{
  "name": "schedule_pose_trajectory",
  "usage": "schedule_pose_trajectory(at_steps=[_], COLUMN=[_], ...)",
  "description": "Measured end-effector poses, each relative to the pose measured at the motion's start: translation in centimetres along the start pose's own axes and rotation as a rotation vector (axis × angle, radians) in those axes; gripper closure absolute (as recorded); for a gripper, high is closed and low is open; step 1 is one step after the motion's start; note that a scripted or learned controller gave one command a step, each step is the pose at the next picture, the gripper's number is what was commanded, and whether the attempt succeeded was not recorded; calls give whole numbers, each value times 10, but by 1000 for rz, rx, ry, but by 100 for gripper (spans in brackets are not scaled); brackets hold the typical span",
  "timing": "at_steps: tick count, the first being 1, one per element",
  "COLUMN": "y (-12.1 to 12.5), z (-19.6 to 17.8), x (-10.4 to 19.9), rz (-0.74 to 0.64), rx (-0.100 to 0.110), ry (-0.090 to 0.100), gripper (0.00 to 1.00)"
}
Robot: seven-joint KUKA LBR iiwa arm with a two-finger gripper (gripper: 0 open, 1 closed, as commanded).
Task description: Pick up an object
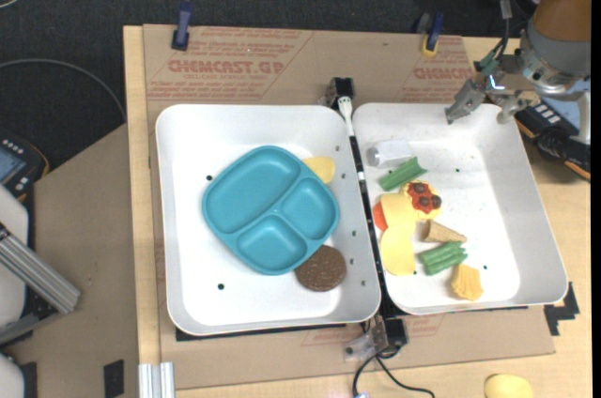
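Behind both bins (178,199), cardboard (225,66) reads "CHEMCAST G P"; the fingers (462,108), spread apart, clamp nothing.

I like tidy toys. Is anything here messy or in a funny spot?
A little. The blue divided plate sits crooked in the left bin, covering part of a yellow piece, with a brown cookie at its lower edge. In the right bin, the toy food is jumbled along the left side. Nothing looks broken or spilled.

Blue divided plate (270,208), brown cookie (321,270)
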State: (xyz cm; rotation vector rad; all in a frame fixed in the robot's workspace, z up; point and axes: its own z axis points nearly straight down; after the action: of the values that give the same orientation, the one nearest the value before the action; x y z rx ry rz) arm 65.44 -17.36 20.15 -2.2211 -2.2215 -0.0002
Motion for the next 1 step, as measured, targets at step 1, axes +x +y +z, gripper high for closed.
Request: schedule_pose_trajectory(at_steps=[1], y=[-47], z=[-45], x=[-55], rz=[6], rx=[-2], ry=[-4], gripper=[0])
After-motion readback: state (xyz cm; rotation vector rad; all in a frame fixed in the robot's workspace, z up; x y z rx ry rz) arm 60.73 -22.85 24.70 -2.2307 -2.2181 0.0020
